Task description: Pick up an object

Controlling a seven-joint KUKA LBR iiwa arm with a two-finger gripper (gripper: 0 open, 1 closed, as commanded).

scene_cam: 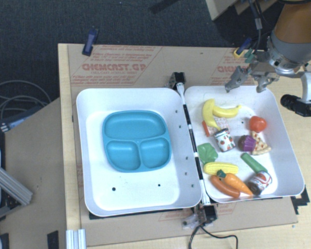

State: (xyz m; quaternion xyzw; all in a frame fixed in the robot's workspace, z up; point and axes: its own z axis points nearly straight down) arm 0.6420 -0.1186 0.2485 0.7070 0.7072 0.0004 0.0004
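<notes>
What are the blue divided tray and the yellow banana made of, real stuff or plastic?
The blue three-compartment tray looks like moulded plastic: one even colour, rounded edges, a soft matte sheen. The yellow banana looks like a plastic toy rather than fruit: flat uniform yellow with no spots, and a smooth surface. Both white shallow bins also look like thin formed plastic, though the view alone cannot confirm that.

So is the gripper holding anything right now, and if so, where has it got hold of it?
Nothing is held. The gripper hangs with its jaws spread and bare over the far edge of the right bin, clear of the banana and other toy food.
</notes>
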